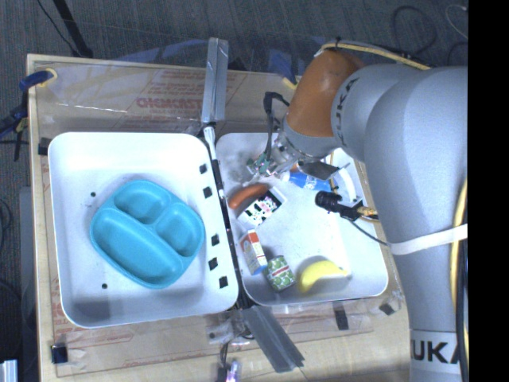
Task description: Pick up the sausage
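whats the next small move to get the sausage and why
Probably shift the gripper slightly down-left in the camera view and lower it: the sausage lies free in the right bin beside a black-and-white box, just off the wrist, with nothing seen between the fingers.

This looks like a robotics lab rather than any home or shop. A big grey industrial arm (413,173) with an orange band stands at a plywood bench (119,94) covered in clear plastic sheeting. Two shallow white bins (71,237) sit side by side on it, holding a jumble of test objects. Dark carpet (159,6) lies underneath, with black cables (56,6) trailing across it.
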